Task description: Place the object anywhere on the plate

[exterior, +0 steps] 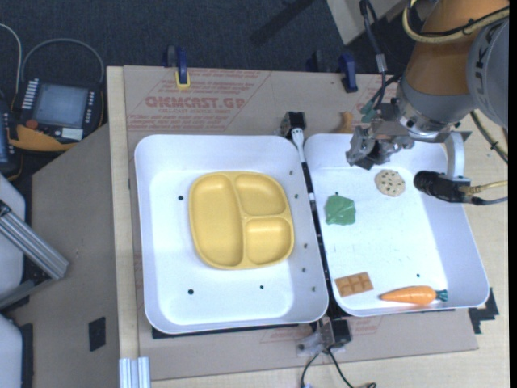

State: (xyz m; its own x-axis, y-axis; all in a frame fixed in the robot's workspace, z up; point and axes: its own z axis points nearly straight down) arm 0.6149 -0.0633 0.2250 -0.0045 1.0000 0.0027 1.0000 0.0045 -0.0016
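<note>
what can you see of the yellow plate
The yellow plate is a rounded-square divided tray, plastic by its look, with one long compartment on the left and two smaller ones on the right. It lies flat near the middle of the left white bin, with no food in its compartments, and touches only the bin floor.

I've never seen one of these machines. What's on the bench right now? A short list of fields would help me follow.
left bin: holds a yellow divided plate, nothing on it
right bin: holds a cookie, a green leafy piece, a brown cracker and a carrot
hand: over the right bin's far end, left of the cookie
hand's contents: cannot tell
task status: no item on the plate yet
</note>
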